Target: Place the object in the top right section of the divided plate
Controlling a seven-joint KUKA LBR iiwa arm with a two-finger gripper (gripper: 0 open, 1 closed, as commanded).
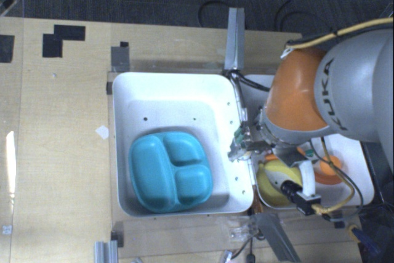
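A turquoise divided plate (170, 171) lies in the front of the left white bin (154, 95). It has one long section on the left and two smaller ones on the right. My gripper (244, 146) hangs below the orange band of the arm (298, 95), over the wall between the two bins, just right of the plate. A yellow object (274, 183) and an orange object (328, 170) lie in the right bin, partly hidden by the arm.
The arm covers most of the right bin (363, 188). Metal posts (235, 37) stand at the bins' back edge. Cables (320, 194) trail along the arm. Wooden bench (55, 151) extends to the left.
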